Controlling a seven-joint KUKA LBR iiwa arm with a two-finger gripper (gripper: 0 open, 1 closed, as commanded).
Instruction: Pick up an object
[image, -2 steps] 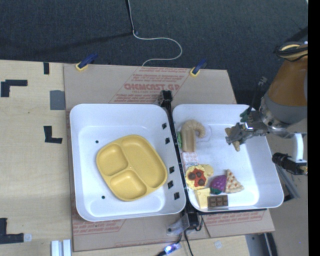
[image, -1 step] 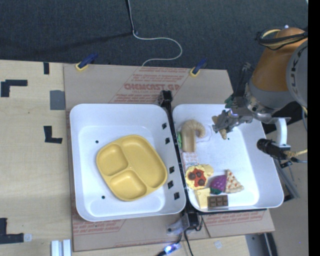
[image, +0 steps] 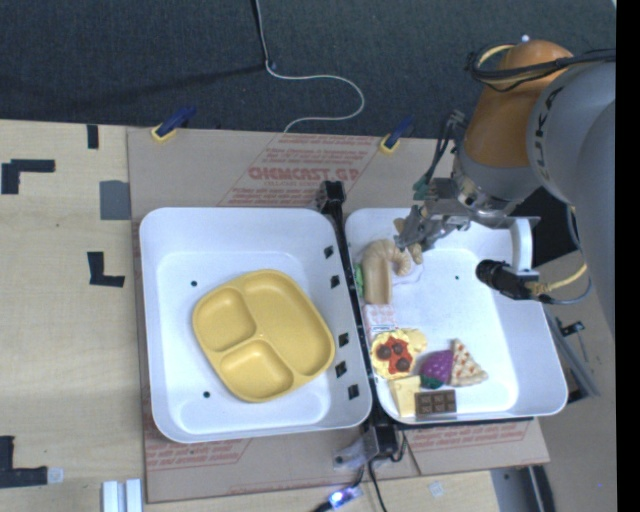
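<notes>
Camera view: two shallow white plastic bins side by side on cardboard-covered bench.

Left bin (image: 165, 330): holds yellow three-compartment plastic tray (image: 262, 334), lying flat near centre.

Right bin (image: 520, 375): toy food grouped along left wall and near corner. Tan bread-shaped piece (image: 376, 272) at top, then round pizza piece with red toppings (image: 393, 351), purple grape-like piece (image: 435, 367), pizza slice (image: 466, 364), brown chocolate bar (image: 435, 403).

Two-finger gripper (image: 413, 236): low over upper left of right bin, just beside tan piece. Opening and grasp: cannot tell.
</notes>
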